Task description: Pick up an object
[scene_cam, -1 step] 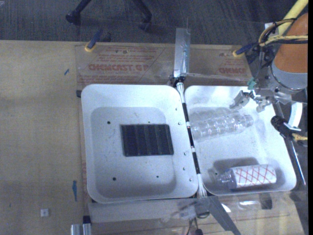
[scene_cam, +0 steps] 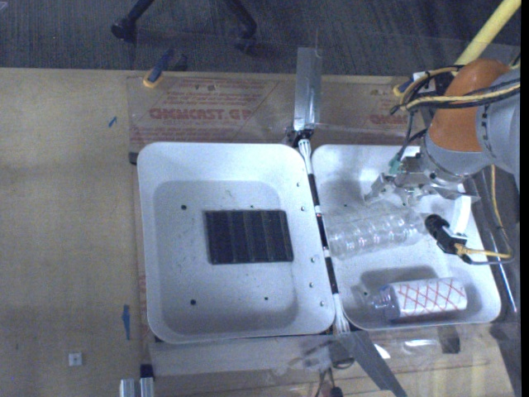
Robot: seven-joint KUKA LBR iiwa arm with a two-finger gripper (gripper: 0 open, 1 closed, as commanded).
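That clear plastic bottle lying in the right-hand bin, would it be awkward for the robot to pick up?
Probably somewhat. The clear bottle lies on its side, so a nudge could well set it rolling across the right bin. It looks see-through and empty, so it is likely light and may skid rather than stay put. Its thin ribbed wall might dent under a squeeze.

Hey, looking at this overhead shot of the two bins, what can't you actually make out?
- Gripper fingers: too small and blurred in the camera view, against the white right bin.
- Clear plastic bottle: transparent, its outline fades into the bin.
- Arm: cut off by the frame's right edge.
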